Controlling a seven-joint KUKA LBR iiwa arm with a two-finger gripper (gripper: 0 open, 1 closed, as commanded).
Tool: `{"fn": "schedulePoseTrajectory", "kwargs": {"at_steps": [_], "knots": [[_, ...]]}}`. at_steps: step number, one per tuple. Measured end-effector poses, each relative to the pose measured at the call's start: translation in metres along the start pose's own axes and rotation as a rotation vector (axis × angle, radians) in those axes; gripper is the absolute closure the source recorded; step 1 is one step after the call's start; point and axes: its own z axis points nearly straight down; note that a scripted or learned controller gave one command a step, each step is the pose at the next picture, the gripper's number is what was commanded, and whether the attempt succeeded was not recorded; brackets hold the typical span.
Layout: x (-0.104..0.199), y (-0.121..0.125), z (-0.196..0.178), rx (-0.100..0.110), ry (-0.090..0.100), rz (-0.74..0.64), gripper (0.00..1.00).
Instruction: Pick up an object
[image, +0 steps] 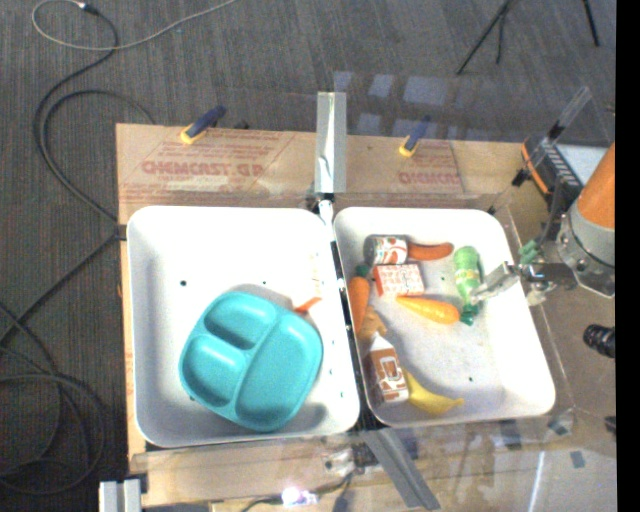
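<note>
Two bins side by side on surface (140, 175). Left bin (160, 250): divided plate (252, 360) toward 5 o'clock. Right bin (510, 370): can (386, 246), sausage (432, 251), bottle (466, 272) at 12 o'clock; carton (386, 372), banana (432, 400) at 7 o'clock.

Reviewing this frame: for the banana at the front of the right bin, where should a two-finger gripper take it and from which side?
Probably the banana's outer half, toward its free tip, coming straight down with the fingers across its narrow width. Its other end lies against the brown carton, so there's little finger room there, while bare bin floor lies around the tip. The gripper sits farther back, by the green bottle.
</note>
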Motion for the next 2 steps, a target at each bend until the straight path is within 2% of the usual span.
{"fn": "schedulePoseTrajectory", "kwargs": {"at_steps": [1, 2], "knots": [[0.013, 0.028, 0.122, -0.001, 0.000, 0.176, 0.00], [0.008, 0.137, 0.137, 0.044, 0.007, 0.153, 0.00]]}}
